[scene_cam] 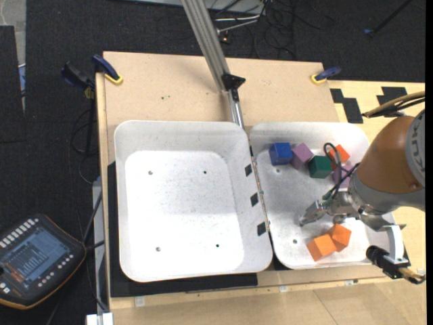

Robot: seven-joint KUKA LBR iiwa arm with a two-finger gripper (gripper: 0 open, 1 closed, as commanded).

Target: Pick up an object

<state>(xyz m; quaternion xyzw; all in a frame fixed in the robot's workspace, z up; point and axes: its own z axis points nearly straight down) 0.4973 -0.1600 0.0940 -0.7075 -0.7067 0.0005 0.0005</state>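
Observation:
In the right bin (284, 249) lie several small blocks. A blue block (280, 153), a purple block (302, 154) and a dark green block (320, 166) sit in a row near the far wall, with a small orange piece (342, 154) behind them. Two orange blocks (329, 242) lie near the front wall. My gripper (316, 213) hangs low over the bin floor, just above and left of the orange blocks, its metal fingers (310, 215) pointing left. Nothing shows between them. The grey and orange arm (389, 168) covers the bin's right side.
The left bin (179, 198) sits beside the right one, sharing a middle rim with black clips (257, 198). A metal pole (210, 39) slants down to the bins' far junction. A handheld pendant (30, 256) lies off the bench at the lower left.

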